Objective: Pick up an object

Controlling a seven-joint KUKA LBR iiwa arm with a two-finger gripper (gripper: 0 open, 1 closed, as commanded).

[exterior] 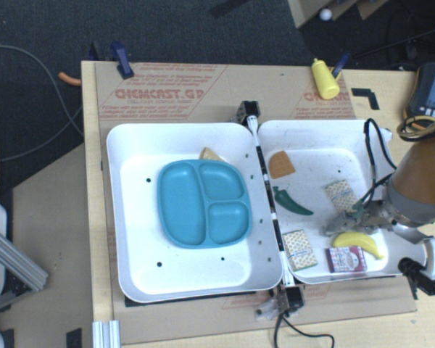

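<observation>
The right bin (pixel 315 133) holds a yellow banana (pixel 359 243), a small red and white box (pixel 346 260), two patterned packets (pixel 341 193) (pixel 299 249), a green pepper (pixel 292 202) and an orange-brown slice (pixel 281 164). My gripper (pixel 350 222) reaches in from the right, low over the bin's right part. It sits just above the banana and just below the upper packet. Nothing is visibly lifted off the bin floor.
The left bin (pixel 130 194) carries a blue divided plate (pixel 203 201) with a tan piece (pixel 211 154) behind it. A yellow bottle (pixel 324 79) and a blue clamp (pixel 120 59) lie on the bench behind the bins. A black cable (pixel 373 151) loops over the right bin's rim.
</observation>
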